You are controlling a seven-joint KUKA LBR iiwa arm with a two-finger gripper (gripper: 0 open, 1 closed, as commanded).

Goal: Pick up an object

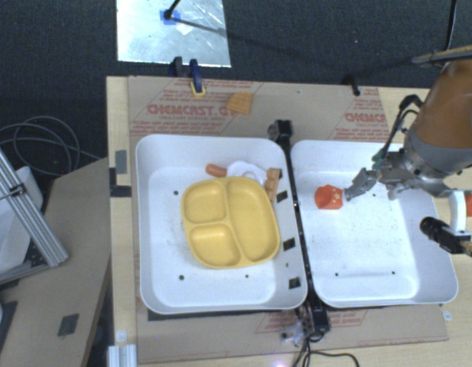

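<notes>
While the red object (328, 197) lies in the right bin (373, 281), the gripper (359, 185) hangs beside it, fingers spread.

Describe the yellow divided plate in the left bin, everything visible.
The yellow plate looks like matte plastic, a rounded rectangle with three compartments: one long on the right, two smaller on the left. It lies flat, turned askew, mid-floor in the left bin. Its far edge overlaps a white object. All compartments look bare.
</notes>
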